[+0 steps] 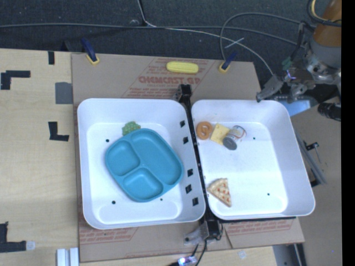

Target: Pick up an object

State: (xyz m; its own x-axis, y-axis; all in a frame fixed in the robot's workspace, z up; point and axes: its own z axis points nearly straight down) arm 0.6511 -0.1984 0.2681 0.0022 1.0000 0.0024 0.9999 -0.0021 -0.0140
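My jaws (277,90) hover over the right bin's (288,165) far right corner; I cannot tell their spread. Below-left of them lie 1 pretzel (204,130), 1 cheese slice (219,132), 1 can (234,137) and 1 pizza slice (220,192), unobstructed. Further left, 1 blue tray (144,164) touches 1 broccoli (131,128)

- A robotics lab bench, not a home
- Two white bins (89,165) sit on a cardboard sheet (161,79) clamped to a plywood top (33,165) by blue clamps (89,51)
- Black tape marks (55,132) dot the wood
- Loose cables (166,26) cross dark carpet (66,4) behind
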